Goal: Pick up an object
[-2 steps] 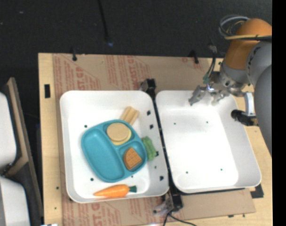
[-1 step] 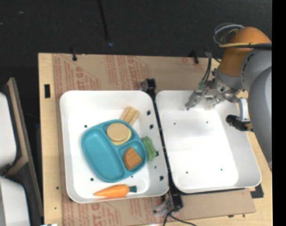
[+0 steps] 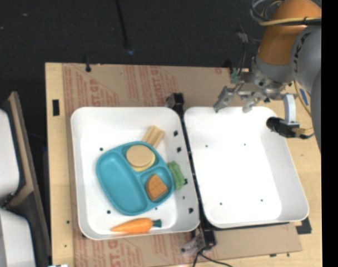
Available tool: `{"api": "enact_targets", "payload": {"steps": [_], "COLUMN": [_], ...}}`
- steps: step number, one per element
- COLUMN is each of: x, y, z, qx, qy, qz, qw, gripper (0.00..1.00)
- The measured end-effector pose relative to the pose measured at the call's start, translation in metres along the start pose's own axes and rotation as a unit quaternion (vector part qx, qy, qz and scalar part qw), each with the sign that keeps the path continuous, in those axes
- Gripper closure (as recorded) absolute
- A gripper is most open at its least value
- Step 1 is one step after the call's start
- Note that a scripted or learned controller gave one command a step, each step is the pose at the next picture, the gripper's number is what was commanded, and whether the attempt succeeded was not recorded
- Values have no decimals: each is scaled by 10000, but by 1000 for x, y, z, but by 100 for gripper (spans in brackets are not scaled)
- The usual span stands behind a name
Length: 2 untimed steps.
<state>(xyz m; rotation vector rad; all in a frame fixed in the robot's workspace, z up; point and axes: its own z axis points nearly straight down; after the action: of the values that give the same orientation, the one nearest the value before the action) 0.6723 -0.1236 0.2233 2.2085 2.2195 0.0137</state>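
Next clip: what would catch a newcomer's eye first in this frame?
The blue divided tray in the left bin stands out first, with a round cookie and a brown waffle-like piece on it. An orange toy carrot lies along that bin's near edge. At upper right, the tool hovers at the far edge of the right bin, holding nothing.

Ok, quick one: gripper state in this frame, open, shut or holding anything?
Gripper: open, nothing between its fingers, above the far rim of the right bin.
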Motion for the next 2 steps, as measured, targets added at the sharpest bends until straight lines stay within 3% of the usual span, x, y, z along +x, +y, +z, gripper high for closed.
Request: {"api": "enact_targets", "payload": {"steps": [1, 2], "x": [11, 10], "y": [-1, 15], "z": [61, 105], "qx": [86, 83], "qy": [7, 5], "qz": [24, 24], "qw": [10000, 10000], "gripper": [0, 0]}}
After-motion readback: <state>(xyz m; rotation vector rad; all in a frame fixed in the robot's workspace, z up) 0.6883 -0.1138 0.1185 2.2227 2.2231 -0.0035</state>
